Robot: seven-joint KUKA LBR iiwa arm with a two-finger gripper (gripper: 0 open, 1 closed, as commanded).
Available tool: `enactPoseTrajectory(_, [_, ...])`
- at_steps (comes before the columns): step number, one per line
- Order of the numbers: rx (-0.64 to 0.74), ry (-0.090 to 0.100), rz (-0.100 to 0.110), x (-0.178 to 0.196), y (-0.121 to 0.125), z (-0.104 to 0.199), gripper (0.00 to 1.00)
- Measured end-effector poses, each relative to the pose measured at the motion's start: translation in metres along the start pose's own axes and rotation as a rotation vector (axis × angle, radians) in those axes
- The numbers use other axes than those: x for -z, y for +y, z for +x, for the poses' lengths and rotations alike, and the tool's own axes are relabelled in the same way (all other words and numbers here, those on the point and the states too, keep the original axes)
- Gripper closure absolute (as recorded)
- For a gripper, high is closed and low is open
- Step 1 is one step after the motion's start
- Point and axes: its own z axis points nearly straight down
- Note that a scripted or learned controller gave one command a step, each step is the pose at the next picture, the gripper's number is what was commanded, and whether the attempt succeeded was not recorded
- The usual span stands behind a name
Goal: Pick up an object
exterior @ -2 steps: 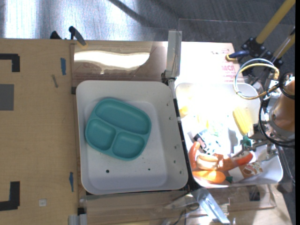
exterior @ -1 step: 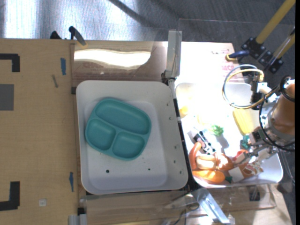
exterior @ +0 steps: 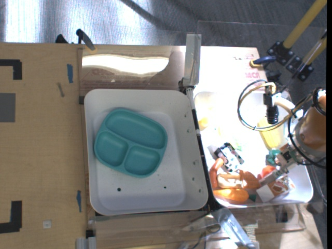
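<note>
Two shallow white plastic bins sit side by side, and your pincer (exterior: pixel 280 162) hangs low over the right-hand bin (exterior: pixel 228 95), at its near right corner. The left-hand bin (exterior: pixel 174 191) lies well off to the pincer's left and holds a teal three-compartment plastic plate (exterior: pixel 130 142). Just left of the pincer lies the heap you can pick from: an orange rubbery figure (exterior: pixel 233 183), with a small black-and-white toy (exterior: pixel 228 153) beyond it. Red and white scraps (exterior: pixel 275 183) lie right beneath the pincer. You cannot tell how far the pincer is open, nor whether it has anything; glare and clutter hide that. By my reading you are at the descent-and-grasp step. The next move calls for closing on one piece, then lifting straight up.
</note>
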Motion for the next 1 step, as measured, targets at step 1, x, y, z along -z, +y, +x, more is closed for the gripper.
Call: enactPoseTrajectory(1, [0.315,0.004,0.009,0.0017,-0.0037,-0.0018,0.00])
